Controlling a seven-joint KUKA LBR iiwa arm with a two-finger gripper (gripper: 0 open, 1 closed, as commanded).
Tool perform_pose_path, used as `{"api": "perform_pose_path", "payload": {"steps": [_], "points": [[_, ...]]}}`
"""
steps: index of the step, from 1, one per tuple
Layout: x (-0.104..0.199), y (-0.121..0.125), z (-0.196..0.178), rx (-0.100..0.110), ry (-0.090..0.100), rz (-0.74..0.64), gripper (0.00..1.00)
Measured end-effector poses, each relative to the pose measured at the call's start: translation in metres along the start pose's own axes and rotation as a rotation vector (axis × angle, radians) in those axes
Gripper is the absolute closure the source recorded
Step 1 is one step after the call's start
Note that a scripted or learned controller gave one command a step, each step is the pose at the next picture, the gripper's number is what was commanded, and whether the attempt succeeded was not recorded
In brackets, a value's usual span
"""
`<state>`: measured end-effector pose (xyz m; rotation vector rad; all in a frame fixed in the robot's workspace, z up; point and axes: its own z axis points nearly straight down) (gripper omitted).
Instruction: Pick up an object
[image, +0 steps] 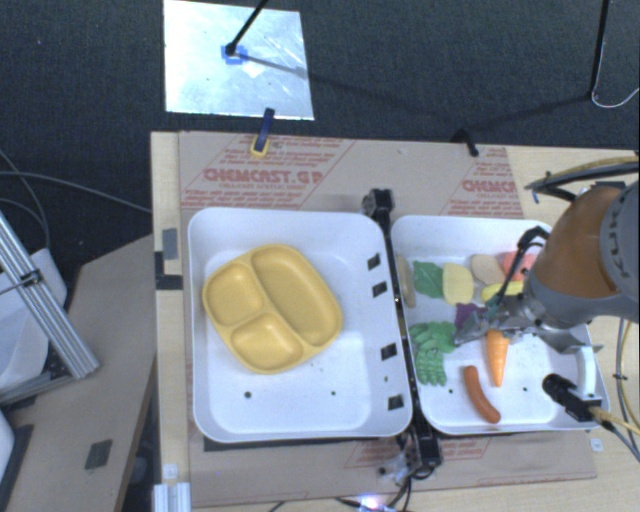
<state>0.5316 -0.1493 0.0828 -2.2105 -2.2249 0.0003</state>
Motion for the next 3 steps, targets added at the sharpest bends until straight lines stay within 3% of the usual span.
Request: {"api": "perform_pose_path", "payload": {"steps": [1,2,3], "points": [[-0.004,0.002,-0.012,-0.007,-0.004,0.003,1.00],[0.028,0.079,-0.003,-0.012,-0.005,-0.003,1.00],[0.102,0.014,-0.107,-0.011,0.000,-0.004,1.00]]}}
